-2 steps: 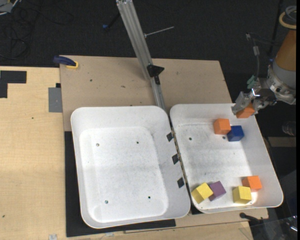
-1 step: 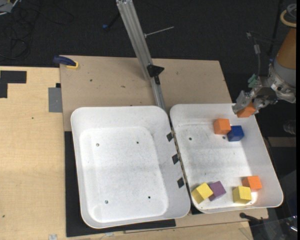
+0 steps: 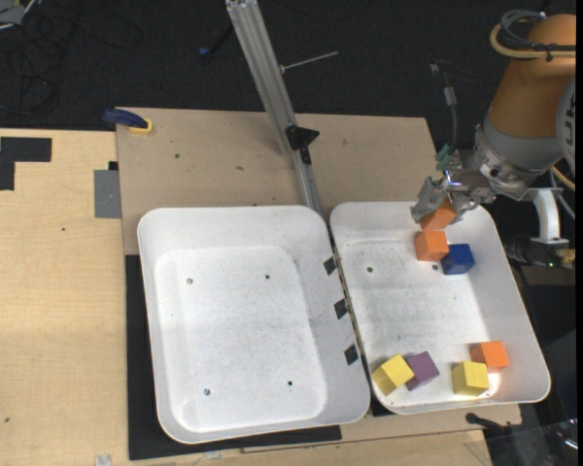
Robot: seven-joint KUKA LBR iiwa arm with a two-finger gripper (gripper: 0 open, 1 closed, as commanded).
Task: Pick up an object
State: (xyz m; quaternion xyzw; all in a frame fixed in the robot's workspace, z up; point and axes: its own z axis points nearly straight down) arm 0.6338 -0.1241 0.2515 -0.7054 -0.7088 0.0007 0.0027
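Orange block near bin's far rim

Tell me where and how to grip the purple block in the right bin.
Grip the small purple foam cube across the two side faces that stay free, coming straight down from above. Its left face touches the yellow foam cube, so a finger probably won't fit there; turn the pincer so its fingers close along the other axis.
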